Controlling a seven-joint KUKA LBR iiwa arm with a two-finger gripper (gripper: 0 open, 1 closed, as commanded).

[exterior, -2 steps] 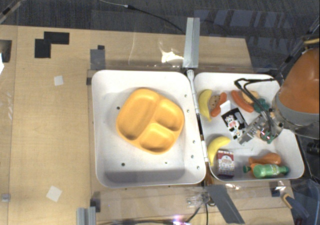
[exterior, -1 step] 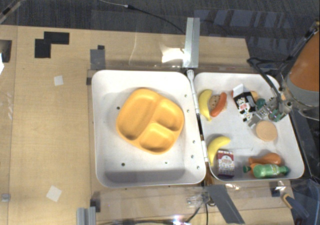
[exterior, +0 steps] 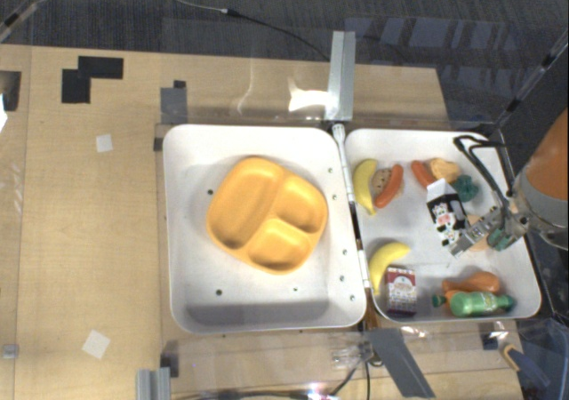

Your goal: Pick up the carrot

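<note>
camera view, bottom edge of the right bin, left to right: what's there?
banana → small red carton → green bottle, with the carrot just above it. The gripper hangs farther up, over the bin's right half.

Small red carton (exterior: 402, 288) with label print too blurred to read, no legible text
</note>
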